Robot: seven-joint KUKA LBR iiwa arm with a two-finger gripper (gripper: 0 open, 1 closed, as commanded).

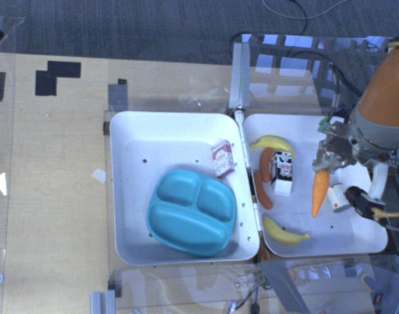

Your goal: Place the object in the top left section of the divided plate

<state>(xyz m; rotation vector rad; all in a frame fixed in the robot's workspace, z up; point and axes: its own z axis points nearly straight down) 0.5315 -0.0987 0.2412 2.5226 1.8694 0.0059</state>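
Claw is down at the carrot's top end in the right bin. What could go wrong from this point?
The claw meets the carrot at its top end, so a lift could leave it dangling and slipping. The blue divided plate sits in the other bin, tilted, so the carrot may land in a wrong section.

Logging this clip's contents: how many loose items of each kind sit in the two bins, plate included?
Bananas: 2
Carrot: 1
Sausage: 1
Small cartons: 2
Divided plate: 1
Total: 7

Tool (325, 161) seemingly touching carrot (319, 191) top; blue divided plate (191, 211) leftward.
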